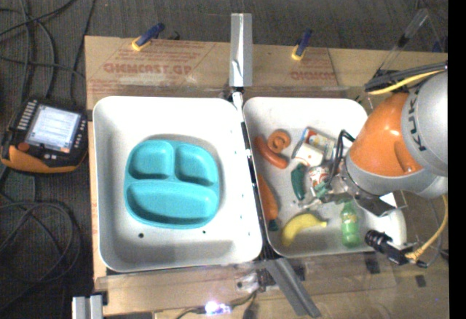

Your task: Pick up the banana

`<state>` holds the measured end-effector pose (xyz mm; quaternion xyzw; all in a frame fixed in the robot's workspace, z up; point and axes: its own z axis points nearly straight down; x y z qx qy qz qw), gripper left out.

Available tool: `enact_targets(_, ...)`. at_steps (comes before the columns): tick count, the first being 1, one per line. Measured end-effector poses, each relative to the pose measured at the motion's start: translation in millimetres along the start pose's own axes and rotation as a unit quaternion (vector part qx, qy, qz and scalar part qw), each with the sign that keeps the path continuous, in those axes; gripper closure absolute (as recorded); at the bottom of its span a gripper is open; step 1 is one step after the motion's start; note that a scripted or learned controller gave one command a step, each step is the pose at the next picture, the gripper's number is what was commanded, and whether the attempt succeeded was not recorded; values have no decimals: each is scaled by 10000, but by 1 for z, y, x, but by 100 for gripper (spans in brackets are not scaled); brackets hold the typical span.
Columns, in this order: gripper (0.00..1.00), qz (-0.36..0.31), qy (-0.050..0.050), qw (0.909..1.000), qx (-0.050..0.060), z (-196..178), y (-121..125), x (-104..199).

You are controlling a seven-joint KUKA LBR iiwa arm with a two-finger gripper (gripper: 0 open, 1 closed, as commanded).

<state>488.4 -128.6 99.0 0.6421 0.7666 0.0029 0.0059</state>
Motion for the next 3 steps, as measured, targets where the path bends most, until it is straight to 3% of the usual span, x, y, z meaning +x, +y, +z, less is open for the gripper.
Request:
enact_targets(1,100,-298,38,9995,70,-9,8,21)
enact_targets(2,0,-297,38,9995,71,-9,8,21)
enact_targets(3,0,-297,38,9995,71,-9,8,21)
